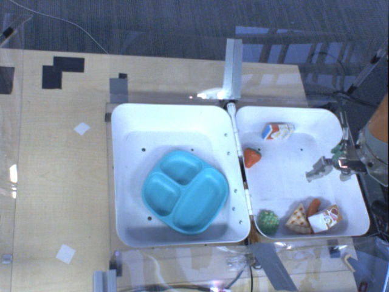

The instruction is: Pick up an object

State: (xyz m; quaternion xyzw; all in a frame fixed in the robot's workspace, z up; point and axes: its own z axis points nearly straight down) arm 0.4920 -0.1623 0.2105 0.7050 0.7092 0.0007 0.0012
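End effector [327, 166], fingers spread and holding nothing, hovers over the right bin [292, 178], reaching leftward.

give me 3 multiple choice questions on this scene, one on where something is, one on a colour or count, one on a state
1. Where is the divided plate?
A. left bin
B. right bin
C. on the bench outside the bins

2. What colour is the divided plate?
A. red
B. blue
C. yellow

3. How does the broccoli lie?
A. on the right bin's floor, near its front left corner
B. lifted by the arm
C. on the plate

Answers:
1. A, it rests inside the left bin.
2. B, it is light blue all over.
3. A, it sits on the floor of the right bin, apart from the gripper.
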